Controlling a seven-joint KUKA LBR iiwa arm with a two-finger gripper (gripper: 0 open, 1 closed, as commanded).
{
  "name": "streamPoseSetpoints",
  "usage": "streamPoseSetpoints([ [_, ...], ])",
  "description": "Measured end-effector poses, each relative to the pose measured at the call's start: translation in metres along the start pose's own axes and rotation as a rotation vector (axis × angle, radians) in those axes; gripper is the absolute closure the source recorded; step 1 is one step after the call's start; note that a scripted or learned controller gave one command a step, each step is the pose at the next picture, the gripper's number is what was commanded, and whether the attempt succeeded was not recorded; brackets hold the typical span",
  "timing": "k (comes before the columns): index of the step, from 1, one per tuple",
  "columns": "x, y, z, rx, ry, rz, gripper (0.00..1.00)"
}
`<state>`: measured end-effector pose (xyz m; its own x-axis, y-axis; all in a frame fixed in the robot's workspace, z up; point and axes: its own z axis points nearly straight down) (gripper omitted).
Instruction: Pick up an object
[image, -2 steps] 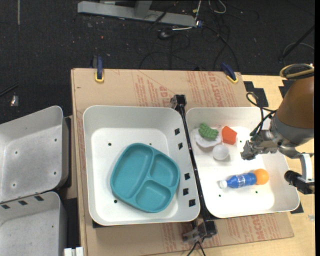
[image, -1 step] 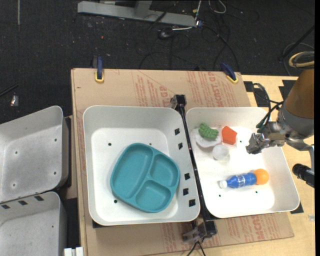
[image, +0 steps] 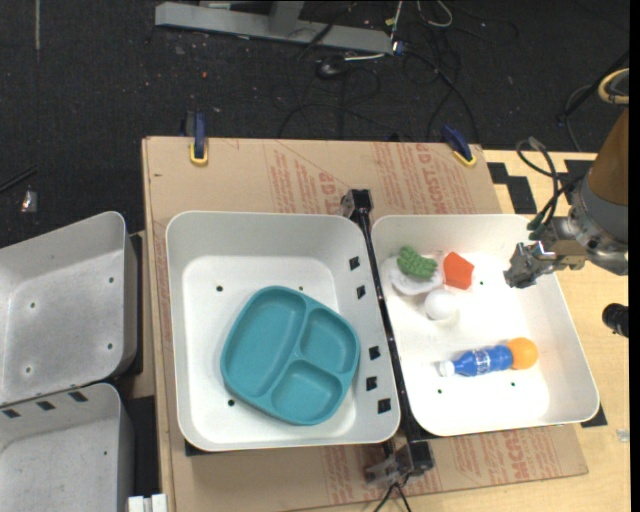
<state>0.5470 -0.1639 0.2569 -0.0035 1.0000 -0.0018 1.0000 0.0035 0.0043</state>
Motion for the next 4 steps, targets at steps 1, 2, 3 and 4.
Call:
streamPoseSetpoints([
  [1,0.046,0.014,0.013,0.005,0.002,-0.003,1.0],
  [2,0.106,0.034,0.011,0.002,0.003,-0.006,1.0],
  [3,0.157,0.044,0.025,0.005,0.003,-0.004,1.0],
  [4,0.212,0.051,0.034,0.004,0.003,-0.005,1.0],
])
